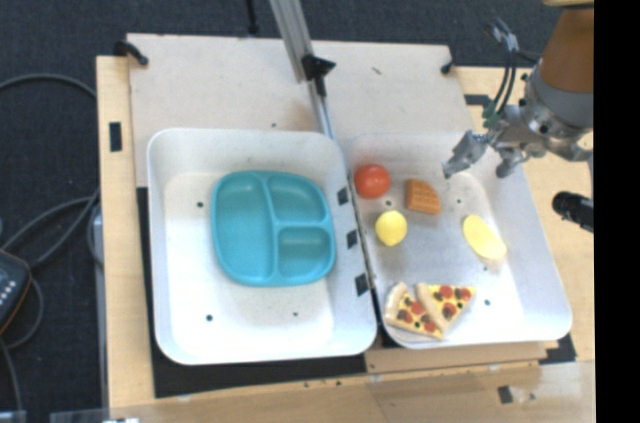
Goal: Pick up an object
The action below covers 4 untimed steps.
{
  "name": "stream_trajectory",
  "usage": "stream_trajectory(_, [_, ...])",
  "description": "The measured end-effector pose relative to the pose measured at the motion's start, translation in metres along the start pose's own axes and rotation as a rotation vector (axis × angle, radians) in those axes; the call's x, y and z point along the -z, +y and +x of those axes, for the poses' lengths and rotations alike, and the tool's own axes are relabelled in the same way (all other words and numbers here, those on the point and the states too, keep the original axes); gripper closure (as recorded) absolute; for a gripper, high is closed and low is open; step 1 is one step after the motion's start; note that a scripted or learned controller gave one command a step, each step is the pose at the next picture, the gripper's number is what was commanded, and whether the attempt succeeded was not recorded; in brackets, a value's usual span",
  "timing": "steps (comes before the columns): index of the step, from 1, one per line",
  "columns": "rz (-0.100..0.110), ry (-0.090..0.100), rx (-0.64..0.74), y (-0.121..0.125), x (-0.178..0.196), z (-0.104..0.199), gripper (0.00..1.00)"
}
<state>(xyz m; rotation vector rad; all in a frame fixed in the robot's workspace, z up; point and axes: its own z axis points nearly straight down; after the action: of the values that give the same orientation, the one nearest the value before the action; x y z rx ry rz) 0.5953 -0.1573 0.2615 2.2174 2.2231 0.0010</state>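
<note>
Two white bins are sitting side by side on the bench (250,81). The left bin (180,311) is holding a teal divided plate (272,228) lying flat near its middle, with bare floor running all round the plate. The right bin (530,291) is holding five pieces of toy food: a pizza slice (430,307) lying against the near rim, a yellow lemon-like piece (483,237) toward the right, a round yellow ball (391,228) near the middle, an orange-brown bread-like piece (423,198) just behind it, and a red tomato (372,180) sitting close to the wall shared with the left bin. The pieces are lying apart from each other, none touching; the far right corner floor is staying bare. The gripper (484,158) is hanging over the right bin's far edge, fingers spread open and gripping nothing, well apart from the food.
</note>
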Motion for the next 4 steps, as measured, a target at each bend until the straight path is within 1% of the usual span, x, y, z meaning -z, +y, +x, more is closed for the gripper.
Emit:
stream_trajectory(1, [0.0,0.0,0.0,0.0,0.0,0.0,0.0])
stream_trajectory(2, [0.004,0.0,0.001,0.005,-0.049,0.007,0.0])
stream_trajectory(4, [0.006,0.0,-0.004,-0.005,-0.142,0.019,0.0])
